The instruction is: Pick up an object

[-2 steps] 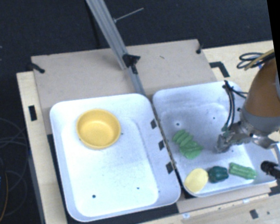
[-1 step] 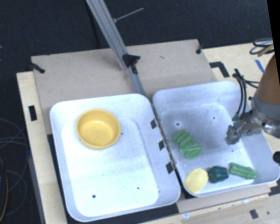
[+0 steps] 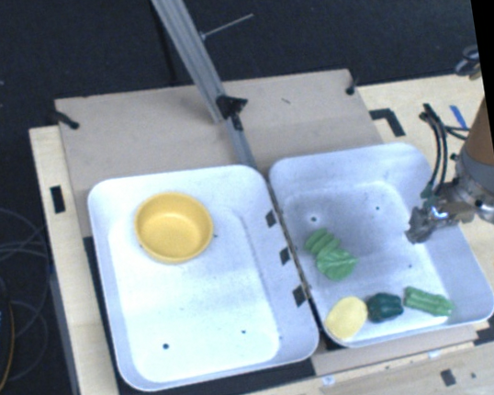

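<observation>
The hand was seen at the right wall of the right bin, and whether it was open or closed could not be told; nothing was seen held. The green pieces, yellow lemon-like object, dark green object and green pod were crowded low, so a neighbour might be nudged or the wall struck.

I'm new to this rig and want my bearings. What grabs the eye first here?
The yellow bowl stands out, alone in the upper left of the left bin. In the right bin, a light green ridged piece sits mid-bin, with a pale yellow lump, a dark green piece and a green piece along its near edge. The gripper hangs over that bin's right side.
</observation>
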